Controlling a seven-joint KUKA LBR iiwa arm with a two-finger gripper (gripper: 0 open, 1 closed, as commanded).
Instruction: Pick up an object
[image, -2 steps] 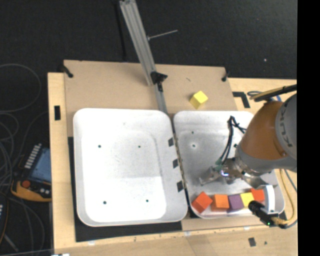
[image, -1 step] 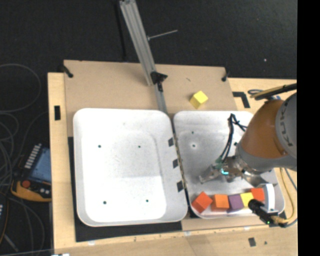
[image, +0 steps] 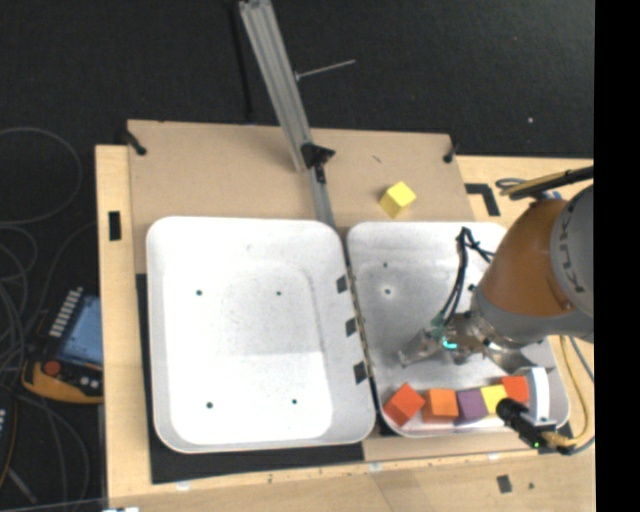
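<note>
Left white bin, handheld controller on floor, metal pole

**Robot lab test cell**

Looks like a robotics lab. Plywood tabletop w/ two shallow white bins side by side, grey/orange industrial arm over the right one. Aluminium strut slants across the top, loose cables on dark floor, teach pendant at left.
</note>
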